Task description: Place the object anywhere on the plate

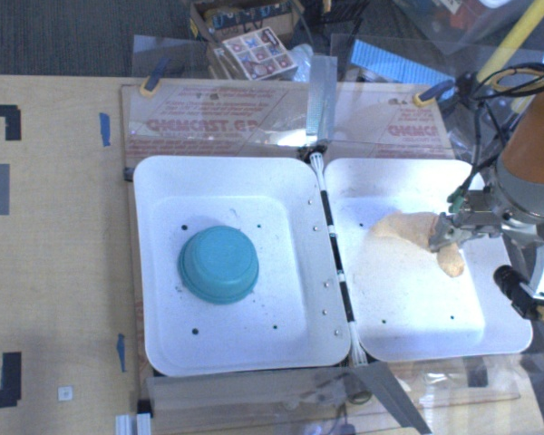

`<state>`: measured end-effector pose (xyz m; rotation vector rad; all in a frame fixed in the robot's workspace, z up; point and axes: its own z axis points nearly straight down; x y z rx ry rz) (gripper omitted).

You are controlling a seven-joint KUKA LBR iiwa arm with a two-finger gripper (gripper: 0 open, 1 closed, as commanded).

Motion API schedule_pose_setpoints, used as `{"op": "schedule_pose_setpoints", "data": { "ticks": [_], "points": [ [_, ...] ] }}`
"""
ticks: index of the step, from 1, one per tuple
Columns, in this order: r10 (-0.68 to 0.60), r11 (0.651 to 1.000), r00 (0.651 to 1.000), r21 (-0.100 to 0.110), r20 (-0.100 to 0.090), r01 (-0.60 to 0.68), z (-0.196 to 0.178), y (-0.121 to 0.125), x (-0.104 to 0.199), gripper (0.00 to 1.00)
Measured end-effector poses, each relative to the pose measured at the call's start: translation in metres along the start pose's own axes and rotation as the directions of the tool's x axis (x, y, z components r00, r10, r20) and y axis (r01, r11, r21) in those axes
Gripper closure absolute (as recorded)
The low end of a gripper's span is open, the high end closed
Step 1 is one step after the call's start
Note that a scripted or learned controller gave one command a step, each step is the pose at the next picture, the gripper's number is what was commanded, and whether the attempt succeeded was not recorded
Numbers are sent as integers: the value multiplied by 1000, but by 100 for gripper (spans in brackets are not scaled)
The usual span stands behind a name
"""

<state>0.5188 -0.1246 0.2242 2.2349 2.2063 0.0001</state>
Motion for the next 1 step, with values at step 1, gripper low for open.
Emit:
{"op": "schedule_pose_setpoints", "data": {
  "ticks": [1],
  "points": [
    [-389,921,921,1,-2,389,10,11,51,100]
  ]
}}
